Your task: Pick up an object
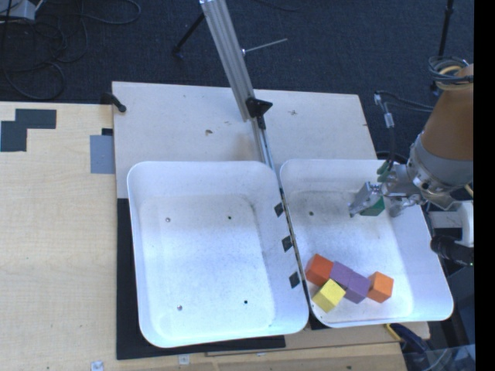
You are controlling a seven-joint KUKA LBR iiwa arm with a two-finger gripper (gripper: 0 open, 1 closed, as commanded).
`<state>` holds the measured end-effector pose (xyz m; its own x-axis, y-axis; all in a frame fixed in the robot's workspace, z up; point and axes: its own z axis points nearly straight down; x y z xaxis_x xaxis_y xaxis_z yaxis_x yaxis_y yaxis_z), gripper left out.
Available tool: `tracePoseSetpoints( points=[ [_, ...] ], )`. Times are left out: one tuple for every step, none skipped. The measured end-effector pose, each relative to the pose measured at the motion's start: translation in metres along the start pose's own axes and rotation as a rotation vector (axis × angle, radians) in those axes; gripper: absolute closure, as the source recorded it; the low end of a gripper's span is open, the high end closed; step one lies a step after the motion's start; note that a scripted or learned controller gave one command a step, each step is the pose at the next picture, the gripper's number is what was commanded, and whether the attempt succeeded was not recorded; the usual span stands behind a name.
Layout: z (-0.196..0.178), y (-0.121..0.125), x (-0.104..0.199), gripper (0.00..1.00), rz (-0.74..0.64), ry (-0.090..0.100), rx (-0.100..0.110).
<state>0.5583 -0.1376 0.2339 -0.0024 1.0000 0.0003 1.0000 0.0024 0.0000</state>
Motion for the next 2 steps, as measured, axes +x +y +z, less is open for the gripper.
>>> tracePoseSetpoints(
  points=[
    [0.027, 0.04, -0.042, 0.0, 0.004, -0.003, 0.001],
    [0.115, 0.082, -0.065, 0.0, 0.004, 0.0, 0.0]
  ],
)
